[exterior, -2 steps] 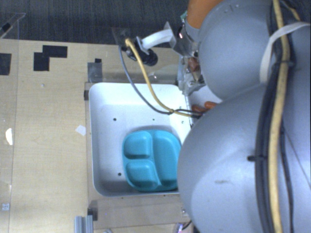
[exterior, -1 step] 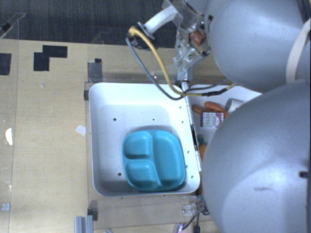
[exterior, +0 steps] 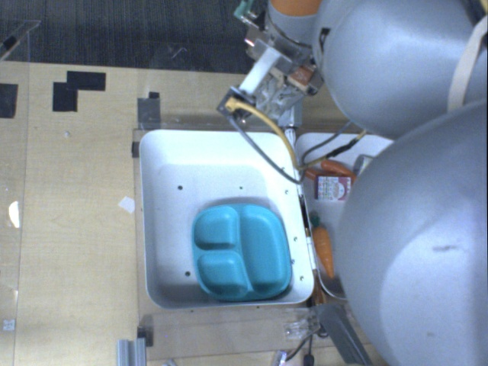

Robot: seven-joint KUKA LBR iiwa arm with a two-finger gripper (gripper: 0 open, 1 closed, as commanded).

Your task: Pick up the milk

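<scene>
Resting apart from the jaws, the milk (exterior: 333, 187) lies below-right of them; their spread cannot be told

left bin (exterior: 162, 197): blue divided tray (exterior: 242, 252) | right bin (exterior: 314, 141): milk carton (exterior: 332, 187), carrot (exterior: 324, 252) | gripper (exterior: 276, 104) near far rim

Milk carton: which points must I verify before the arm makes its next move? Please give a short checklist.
1. The milk lies in the right bin: ok.
2. The milk is fully in view: not ok, the arm hides part of it.
3. The gripper is over the milk: not ok, it is by the far right corner of the left bin.
4. The gripper carries nothing: cannot tell.
5. The carrot lies apart from the milk: ok.
</scene>
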